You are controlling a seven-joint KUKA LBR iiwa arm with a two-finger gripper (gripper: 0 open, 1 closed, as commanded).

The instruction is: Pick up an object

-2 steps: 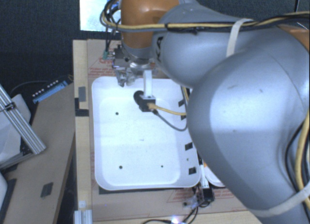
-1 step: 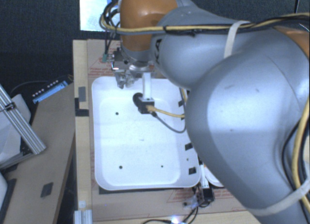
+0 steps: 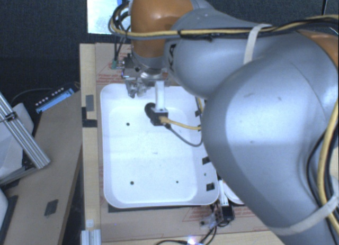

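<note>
Though looking down on the gripper (image 3: 139, 89), low over the far left corner of the white bin (image 3: 114, 148) and just inside its back rim, cannot tell how far open, nor whether closed on anything: too small, too shadowed beneath the orange band (image 3: 156, 11)

Cannot place the object either. On the bin's bare white floor, only a few small dark specks (image 3: 127, 124), well apart and flat-looking, probably marks or holes rather than anything to lift. Second bin hidden behind the bulk of the grey arm (image 3: 254, 106). Quite possibly there, or under the gripper itself, but no saying which.

So no honest reading of weight, stiffness or surface. Judging from the shallow bin alone: likely something small and light, easily nudged across smooth plastic rather than caught. Best to treat as slippery and apt to skate. Come down square over the middle, close across the narrowest span, and keep clear of the bin wall so as not to jam against the rim. If soft, expect give and squeeze further; if hard and rounded, expect a squirt sideways. Worth checking after lifting for something actually held before counting the try as good
</note>
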